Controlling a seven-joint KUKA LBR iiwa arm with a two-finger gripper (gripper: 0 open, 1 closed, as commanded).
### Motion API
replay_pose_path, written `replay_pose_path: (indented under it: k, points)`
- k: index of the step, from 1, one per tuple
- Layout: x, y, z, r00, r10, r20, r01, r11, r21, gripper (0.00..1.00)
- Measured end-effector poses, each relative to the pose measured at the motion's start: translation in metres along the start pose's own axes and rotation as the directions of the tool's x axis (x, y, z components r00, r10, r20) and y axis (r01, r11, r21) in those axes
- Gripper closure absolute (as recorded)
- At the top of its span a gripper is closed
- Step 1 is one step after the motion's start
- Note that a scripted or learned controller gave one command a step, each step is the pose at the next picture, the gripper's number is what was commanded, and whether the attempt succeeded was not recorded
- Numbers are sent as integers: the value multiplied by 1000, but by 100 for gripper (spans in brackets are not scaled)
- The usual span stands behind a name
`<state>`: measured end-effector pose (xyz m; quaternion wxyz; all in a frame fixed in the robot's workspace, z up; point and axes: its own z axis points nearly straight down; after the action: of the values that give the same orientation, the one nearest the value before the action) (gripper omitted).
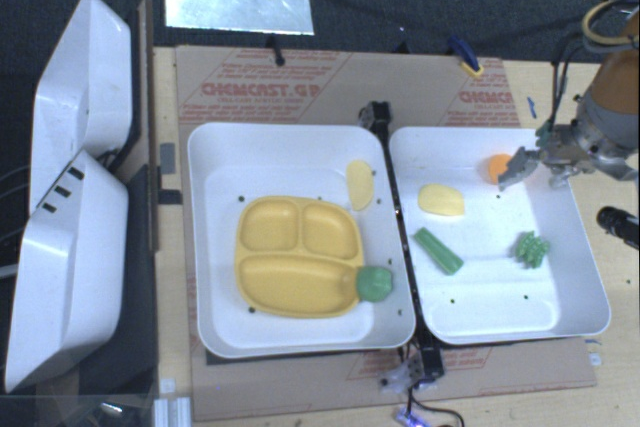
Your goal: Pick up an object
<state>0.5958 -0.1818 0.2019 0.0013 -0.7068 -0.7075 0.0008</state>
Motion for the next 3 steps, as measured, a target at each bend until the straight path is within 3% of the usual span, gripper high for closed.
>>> replay_pose_path:
  k: [1,2,3]
  points:
    - [3,-10,54,1000,1,0,-1,1000,0,0]
    - [5,-1,111,1000,0,0,0,1000,0,0]
    - [4,0,98,1000,0,1,0,1000,-5,100]
